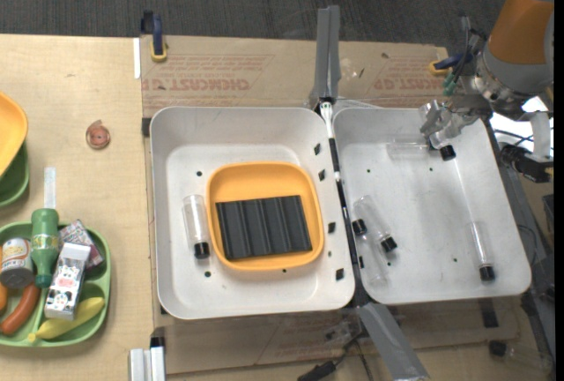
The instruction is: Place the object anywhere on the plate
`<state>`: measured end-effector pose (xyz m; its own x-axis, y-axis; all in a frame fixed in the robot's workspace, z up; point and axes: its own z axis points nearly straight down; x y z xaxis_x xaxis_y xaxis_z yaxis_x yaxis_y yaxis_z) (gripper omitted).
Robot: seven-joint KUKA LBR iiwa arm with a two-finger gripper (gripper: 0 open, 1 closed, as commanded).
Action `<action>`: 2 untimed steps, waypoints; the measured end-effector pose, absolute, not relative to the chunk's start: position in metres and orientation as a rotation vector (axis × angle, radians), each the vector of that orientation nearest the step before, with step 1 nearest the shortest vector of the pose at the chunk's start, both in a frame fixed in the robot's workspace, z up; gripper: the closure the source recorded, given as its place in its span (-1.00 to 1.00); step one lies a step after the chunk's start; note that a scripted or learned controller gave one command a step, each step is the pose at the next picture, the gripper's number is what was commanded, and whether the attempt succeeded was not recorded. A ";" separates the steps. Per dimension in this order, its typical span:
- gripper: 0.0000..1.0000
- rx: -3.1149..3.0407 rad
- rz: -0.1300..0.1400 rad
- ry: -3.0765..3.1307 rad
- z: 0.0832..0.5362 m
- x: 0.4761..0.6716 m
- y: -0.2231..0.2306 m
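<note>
Gripper (438,135) far right, grip state unreadable, over clear tube (416,149) lying left-right; orange plate (264,216) well left, nearer.

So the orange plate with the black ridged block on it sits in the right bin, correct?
No. The camera view shows the orange plate, carrying the black ridged block, in the left bin, not the right bin.

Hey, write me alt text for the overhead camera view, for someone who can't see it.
The gripper hangs over the far right corner of the right bin, which holds several clear tubes. In the left bin, an orange plate carries a dark ribbed block, with one tube beside it.
</note>
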<state>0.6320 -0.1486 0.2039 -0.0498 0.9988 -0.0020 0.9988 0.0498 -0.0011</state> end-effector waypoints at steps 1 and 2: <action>1.00 1.855 -0.001 2.533 0.197 0.659 -0.140; 1.00 1.659 -0.002 2.669 0.181 0.659 -0.138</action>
